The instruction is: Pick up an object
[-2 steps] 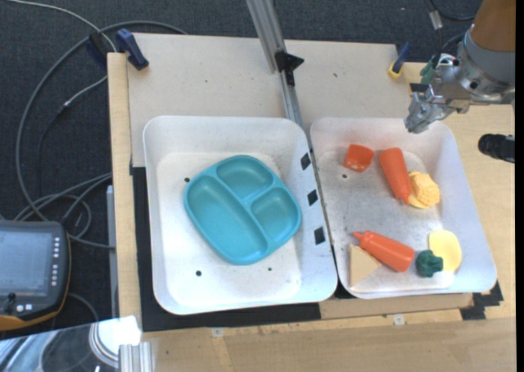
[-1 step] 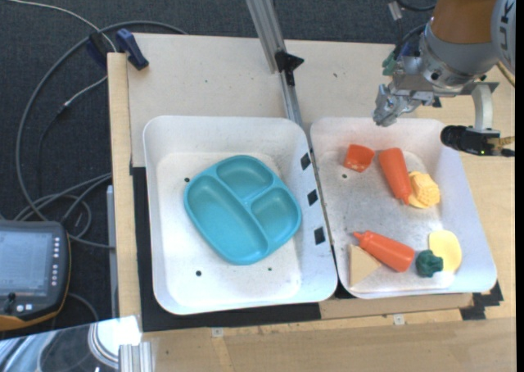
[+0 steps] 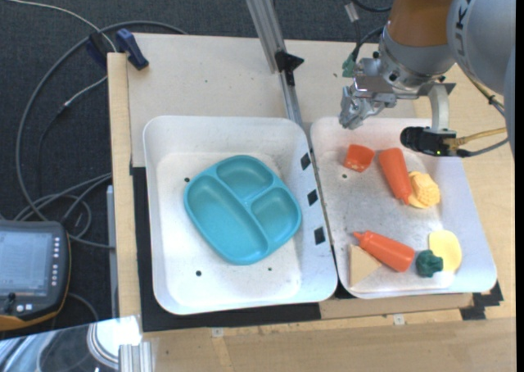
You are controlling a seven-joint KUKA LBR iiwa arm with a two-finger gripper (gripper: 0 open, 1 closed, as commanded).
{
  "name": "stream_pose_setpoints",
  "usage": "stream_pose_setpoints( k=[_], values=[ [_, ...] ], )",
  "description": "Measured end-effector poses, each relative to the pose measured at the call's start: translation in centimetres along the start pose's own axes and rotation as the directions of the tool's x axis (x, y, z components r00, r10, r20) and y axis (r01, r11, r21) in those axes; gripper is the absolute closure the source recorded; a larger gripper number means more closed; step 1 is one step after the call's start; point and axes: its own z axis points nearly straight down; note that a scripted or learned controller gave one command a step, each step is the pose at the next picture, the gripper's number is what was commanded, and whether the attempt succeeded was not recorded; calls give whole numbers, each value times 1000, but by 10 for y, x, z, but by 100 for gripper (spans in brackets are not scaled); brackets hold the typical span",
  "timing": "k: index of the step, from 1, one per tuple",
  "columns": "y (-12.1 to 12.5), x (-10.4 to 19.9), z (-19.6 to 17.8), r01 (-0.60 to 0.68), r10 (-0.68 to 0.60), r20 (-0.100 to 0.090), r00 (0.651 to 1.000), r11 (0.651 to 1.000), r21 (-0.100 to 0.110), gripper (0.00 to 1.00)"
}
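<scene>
Gripper: my gripper (image 3: 351, 118) hangs over the far left corner of the right bin (image 3: 485, 241); I cannot tell whether it is set wide or narrow, and I see nothing carried in it.
Progress: by my judgement the pick is not yet made; every object lies in a bin, so the descent, the grasp and the lift are all left.
Nearest object: the small red-orange block (image 3: 358, 157) lies just beside me, toward the near side, apart from its neighbours.
Next out: the orange carrot (image 3: 395, 174) lies slantwise, touching the yellow corn piece (image 3: 424, 190).
Near end of bin: the orange bottle (image 3: 385, 250) lies across the pale wedge (image 3: 359, 265), with the green piece (image 3: 428, 263) and the yellow disc (image 3: 445, 247) crowded against it.
Left bin: the teal divided plate (image 3: 241, 208) sits alone in the left bin (image 3: 154, 142).
Edges: the bin's far rim and the inner wall are close under me, and the metal post (image 3: 264, 14) rises near the gap between the bins.
Open room: bare bin floor surrounds the block, which looks like my easiest approach; the surface (image 3: 205, 75) beyond the bins is open.
</scene>
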Motion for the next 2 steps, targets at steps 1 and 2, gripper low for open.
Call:
stream_pose_setpoints(
  k=[1,2],
  values=[
    [-2,52,-6,1,-1,0,1000,1000,-4,100],
    [9,106,4,2,-2,1,1000,1000,-9,100]
  ],
)
